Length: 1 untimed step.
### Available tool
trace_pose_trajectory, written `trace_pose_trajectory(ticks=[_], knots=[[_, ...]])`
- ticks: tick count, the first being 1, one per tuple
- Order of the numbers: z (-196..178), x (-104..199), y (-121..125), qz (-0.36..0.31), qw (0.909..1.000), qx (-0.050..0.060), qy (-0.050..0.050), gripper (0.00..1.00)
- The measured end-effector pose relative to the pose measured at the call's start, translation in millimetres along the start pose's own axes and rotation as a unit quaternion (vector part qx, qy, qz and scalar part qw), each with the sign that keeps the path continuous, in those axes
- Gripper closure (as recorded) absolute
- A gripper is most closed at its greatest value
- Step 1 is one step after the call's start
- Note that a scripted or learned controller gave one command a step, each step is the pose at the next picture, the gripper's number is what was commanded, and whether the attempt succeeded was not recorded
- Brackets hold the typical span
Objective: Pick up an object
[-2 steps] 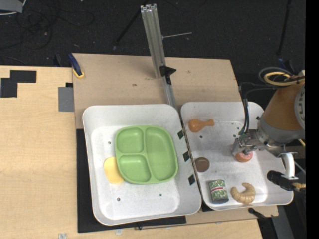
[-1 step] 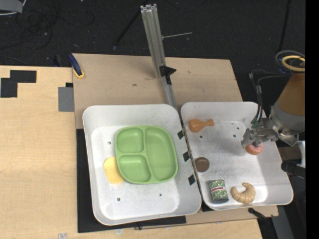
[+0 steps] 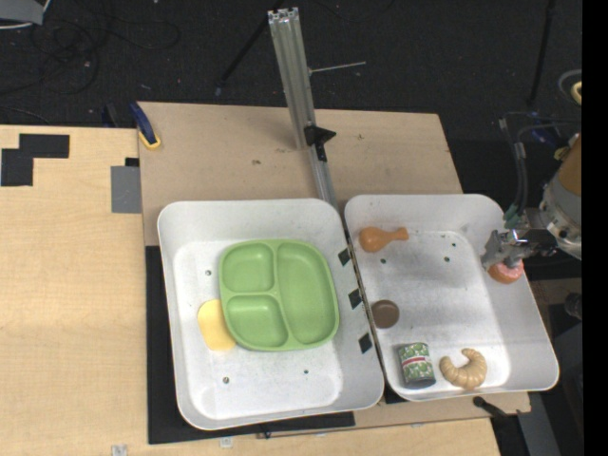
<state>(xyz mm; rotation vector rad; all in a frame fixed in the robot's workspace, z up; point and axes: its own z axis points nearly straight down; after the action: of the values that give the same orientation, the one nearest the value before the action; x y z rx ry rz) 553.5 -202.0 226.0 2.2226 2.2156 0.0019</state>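
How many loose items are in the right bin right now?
5. An orange pear-shaped toy at the top left, a brown puck by the left wall, a green can and a croissant at the bottom, an orange-red item at the gripper.

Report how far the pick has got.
Done: the gripper has reached the right bin's far-right edge and sits at a small orange-red object. In hand: nothing I can confirm; the view doesn't show a grasp. Left: gripping and lifting. The croissant, can, brown disc and orange pear shape lie untouched, as do the green tray and yellow item in the left bin.
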Motion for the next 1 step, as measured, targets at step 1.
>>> trace_pose_trajectory(ticks=[1], knots=[[-42.4, -0.9, 1.5, -0.002, 1.0, 0.0, 0.0, 1.0]])
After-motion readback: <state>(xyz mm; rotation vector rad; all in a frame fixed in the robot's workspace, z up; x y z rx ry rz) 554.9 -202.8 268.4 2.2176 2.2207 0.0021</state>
